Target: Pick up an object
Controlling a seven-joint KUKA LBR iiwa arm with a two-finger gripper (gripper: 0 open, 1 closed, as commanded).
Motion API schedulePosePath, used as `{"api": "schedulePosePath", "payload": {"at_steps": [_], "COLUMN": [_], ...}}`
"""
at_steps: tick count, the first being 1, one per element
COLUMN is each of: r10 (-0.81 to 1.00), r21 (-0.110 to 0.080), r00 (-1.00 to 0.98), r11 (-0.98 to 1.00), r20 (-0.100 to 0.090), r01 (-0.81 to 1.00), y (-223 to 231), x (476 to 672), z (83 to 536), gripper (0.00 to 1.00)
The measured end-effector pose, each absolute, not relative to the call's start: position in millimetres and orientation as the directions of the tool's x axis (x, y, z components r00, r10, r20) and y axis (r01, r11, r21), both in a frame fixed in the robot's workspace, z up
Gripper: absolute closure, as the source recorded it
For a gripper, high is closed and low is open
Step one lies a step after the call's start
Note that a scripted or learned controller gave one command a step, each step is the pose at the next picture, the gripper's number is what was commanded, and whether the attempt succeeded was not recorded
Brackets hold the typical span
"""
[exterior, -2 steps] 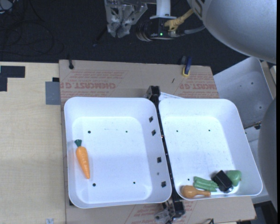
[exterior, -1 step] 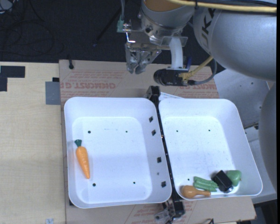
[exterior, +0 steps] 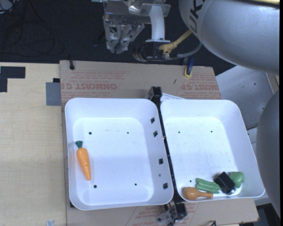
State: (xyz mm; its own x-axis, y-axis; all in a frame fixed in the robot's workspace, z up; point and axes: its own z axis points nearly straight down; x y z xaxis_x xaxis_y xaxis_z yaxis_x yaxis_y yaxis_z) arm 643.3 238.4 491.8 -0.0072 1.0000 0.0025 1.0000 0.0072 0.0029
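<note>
Two bins sit side by side on the tabletop (exterior: pixel 23 140), touching along their inner walls: the left bin (exterior: pixel 70 140) and the right bin (exterior: pixel 243 126). In the left bin a carrot (exterior: pixel 83 161) lies against the wall farthest from the right bin, toward the near side. In the right bin's near corner, away from the left bin, a bean pod (exterior: pixel 207 185), a pear-shaped piece (exterior: pixel 196 193), a small block (exterior: pixel 225 182) and a leafy piece (exterior: pixel 237 177) cluster together, while the hand (exterior: pixel 120 37) hangs beyond the left bin's far wall.

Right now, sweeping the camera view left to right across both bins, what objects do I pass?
Carrot in the left bin → orange pear-shaped piece in the right bin → green pea pod → black block → green piece.
</note>
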Motion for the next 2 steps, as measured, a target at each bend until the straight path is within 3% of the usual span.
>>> {"api": "schedulePosePath", "payload": {"at_steps": [1, 2], "r10": [1.000, 1.000], "r21": [-0.013, 0.008], "r00": [0.001, 0.000], "r11": [-0.001, 0.000], "r20": [-0.005, 0.002], "r01": [1.000, 1.000], "y": [242, 221], "x": [643.2, 643.9], "z": [384, 500], "gripper": [1.00, 1.00]}}
